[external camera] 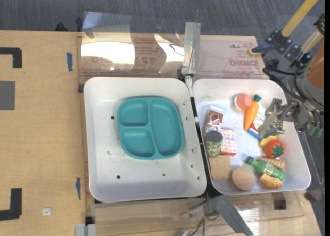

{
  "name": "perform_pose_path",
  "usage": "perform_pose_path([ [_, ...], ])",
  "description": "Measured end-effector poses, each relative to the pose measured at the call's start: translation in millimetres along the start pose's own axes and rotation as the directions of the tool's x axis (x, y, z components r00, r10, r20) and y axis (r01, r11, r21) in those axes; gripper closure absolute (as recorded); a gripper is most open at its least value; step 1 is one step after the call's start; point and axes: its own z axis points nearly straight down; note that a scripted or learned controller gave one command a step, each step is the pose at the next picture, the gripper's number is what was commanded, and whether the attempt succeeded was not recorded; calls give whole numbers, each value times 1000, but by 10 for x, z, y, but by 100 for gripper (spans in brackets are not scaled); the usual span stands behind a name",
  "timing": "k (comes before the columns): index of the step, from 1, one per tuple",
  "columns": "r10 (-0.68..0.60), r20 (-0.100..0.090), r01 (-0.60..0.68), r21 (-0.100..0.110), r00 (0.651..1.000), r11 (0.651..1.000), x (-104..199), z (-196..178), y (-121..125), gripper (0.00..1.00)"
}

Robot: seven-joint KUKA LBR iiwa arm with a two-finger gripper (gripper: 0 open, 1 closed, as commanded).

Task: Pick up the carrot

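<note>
The orange carrot (251,114) with a green top lies tilted in the upper middle of the right bin (304,178). My gripper (269,120) hangs low over that bin, just to the right of the carrot and close beside it. The carrot still rests on the bin floor. A small blue item (253,133) lies just below the carrot's tip, near the gripper's lower end.
Around the carrot are a pink-orange round piece (241,101), red-and-white cartons (214,119), a can (213,142), a tomato (273,148), a green bottle (263,166), a brown egg-shaped piece (243,178) and a cracker (220,168). The left bin (98,173) holds a teal divided plate (151,127).
</note>
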Motion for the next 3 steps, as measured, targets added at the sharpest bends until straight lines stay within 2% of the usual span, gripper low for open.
perform_pose_path([
  [1,-115,-22,115,-2,993,993,102,1582,-581,100],
  [2,-262,-4,262,2,965,965,-235,318,-891,100],
  [3,-353,-16,353,-6,936,936,-51,1010,-1012,100],
])
